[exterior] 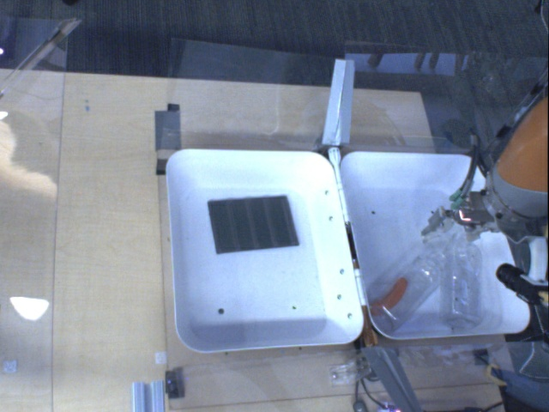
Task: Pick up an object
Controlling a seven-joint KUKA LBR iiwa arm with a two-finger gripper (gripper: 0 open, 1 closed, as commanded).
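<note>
while the orange-red object (394, 294) lies at the near-left corner of the right bin (386, 178), beside a clear plastic piece (455, 281) that is hard to make out, the gripper (459, 217) hangs farther back over the bin's right side; i cannot tell how it is set. the risk: closing on glare-blurred clear plastic and slipping off. farther left, a dark grey pad (253, 224) lies in the left bin (189, 299).
</note>
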